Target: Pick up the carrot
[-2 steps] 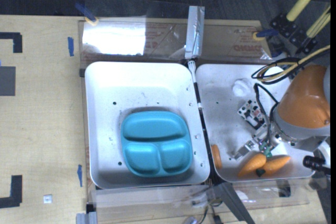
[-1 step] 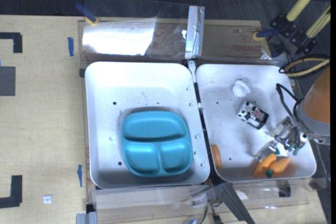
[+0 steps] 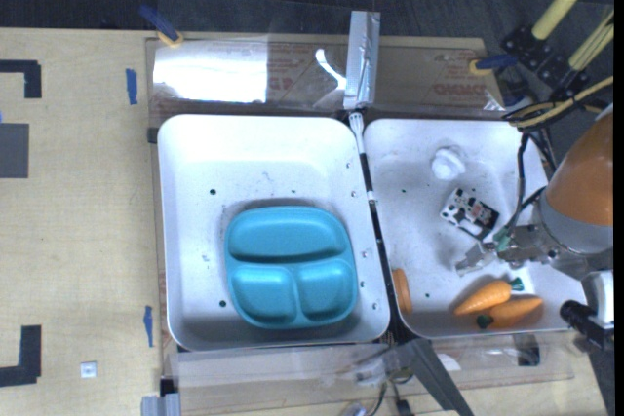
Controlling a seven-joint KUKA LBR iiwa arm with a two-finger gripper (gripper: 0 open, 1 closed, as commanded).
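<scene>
Where the right bin point(image 3: 429, 321) meets its near edge, the carrot point(image 3: 485, 297) is seen lying flat. The gripper point(image 3: 478, 253) is held just above it; open or closed cannot be told. A blue tray point(image 3: 290, 264) is seated in the left bin point(image 3: 185, 209).

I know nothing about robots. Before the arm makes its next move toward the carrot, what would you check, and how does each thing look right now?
1. Carrot in plain sight: ok. The carrot lies near the front edge of the right bin.
2. Gripper close to it: ok. The gripper sits just above and left of the carrot.
3. Carrot already held: not ok. It lies on the bin floor, apart from the gripper.
4. Clutter near the carrot: not ok. A small orange piece lies to its left, and a black and white object lies behind the gripper.
5. Left bin out of the way: ok. It holds a blue divided tray, far from the carrot.
</scene>
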